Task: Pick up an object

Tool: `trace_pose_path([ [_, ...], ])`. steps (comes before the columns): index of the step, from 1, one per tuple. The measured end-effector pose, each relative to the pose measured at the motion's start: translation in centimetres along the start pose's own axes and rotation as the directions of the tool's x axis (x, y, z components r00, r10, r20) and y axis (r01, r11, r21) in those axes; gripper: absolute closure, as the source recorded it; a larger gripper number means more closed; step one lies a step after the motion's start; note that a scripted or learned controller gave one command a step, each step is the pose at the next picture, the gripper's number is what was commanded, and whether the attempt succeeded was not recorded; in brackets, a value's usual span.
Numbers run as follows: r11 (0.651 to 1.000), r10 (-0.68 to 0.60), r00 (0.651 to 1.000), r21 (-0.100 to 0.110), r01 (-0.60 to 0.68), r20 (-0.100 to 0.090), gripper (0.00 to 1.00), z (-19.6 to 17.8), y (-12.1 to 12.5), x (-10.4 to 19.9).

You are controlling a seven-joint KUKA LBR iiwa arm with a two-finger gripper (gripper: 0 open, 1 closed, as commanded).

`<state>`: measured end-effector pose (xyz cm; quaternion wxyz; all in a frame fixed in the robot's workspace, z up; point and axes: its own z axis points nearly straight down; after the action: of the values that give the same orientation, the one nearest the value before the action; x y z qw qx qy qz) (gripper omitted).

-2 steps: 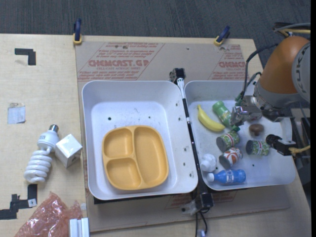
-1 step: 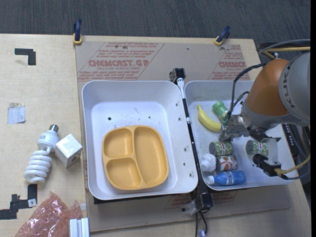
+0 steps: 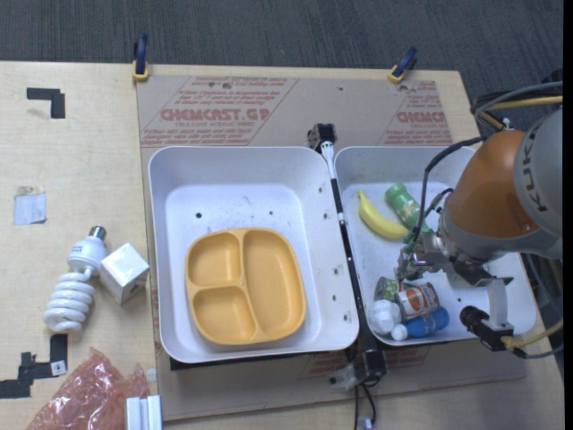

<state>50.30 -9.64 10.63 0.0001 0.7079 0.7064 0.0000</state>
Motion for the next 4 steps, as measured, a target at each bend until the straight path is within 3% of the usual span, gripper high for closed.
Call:
trace_pose_path([
  [1, 1.0, 0.0, 1.0, -0.002, 0.0, 0.0, 0.0, 1.4, -1.6, 0.4],
  [2, 1.0, 0.001, 1.0, -0.005, -0.001, 0.001, 1.0, 0.4, -1.4, 0.4],
  [3, 1.0, -0.002, 1.0, -0.001, 0.002, 0.0, 1.0, -8.6, -2.5, 4.5],
  [4, 1.0, -0.002, 1.0, -0.002, 0.002, 0.001, 0.0, -8.6, -2.5, 4.5],
])
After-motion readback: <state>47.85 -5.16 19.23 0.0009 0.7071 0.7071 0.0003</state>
